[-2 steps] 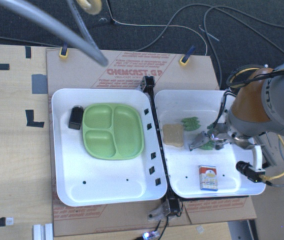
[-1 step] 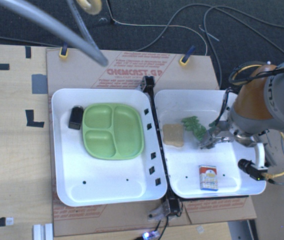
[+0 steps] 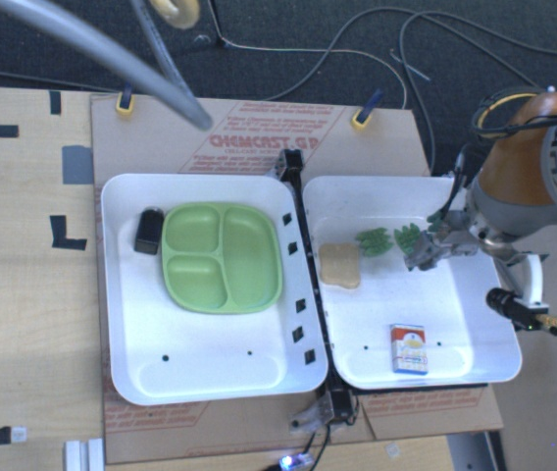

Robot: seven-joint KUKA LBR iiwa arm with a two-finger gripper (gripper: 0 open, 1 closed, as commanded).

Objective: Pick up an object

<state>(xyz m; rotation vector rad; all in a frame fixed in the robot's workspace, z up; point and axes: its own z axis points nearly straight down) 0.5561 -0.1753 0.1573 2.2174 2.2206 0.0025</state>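
From the camera view above the table (image 3: 24, 263), the right bin (image 3: 475, 292) holds three loose things: a green leafy sprig (image 3: 388, 237) lying near its back, a tan sponge-like block (image 3: 340, 265) just beside the divider between the bins, and a small red-and-white box (image 3: 409, 349) lying flat near the front wall. The left bin (image 3: 131, 361) carries a green divided plate (image 3: 223, 258) with a small black block (image 3: 148, 232) touching its left edge. The arm reaches in from the right, and the claw (image 3: 424, 253) sits low at the sprig's right end; whether it is released or clenched cannot be made out, and nothing can be seen caught in it. The sprig looks the likeliest target, being right at the claw. It seems light, thin and floppy, so it should lift easily but could slip out of a shallow pinch; closing across its thickest clump or stem, low against the bin floor, looks safest. The tan block looks soft and forgiving, best squeezed across its short sides. The box looks stiff and smooth and lies flat, so its narrow edges offer the only hold.
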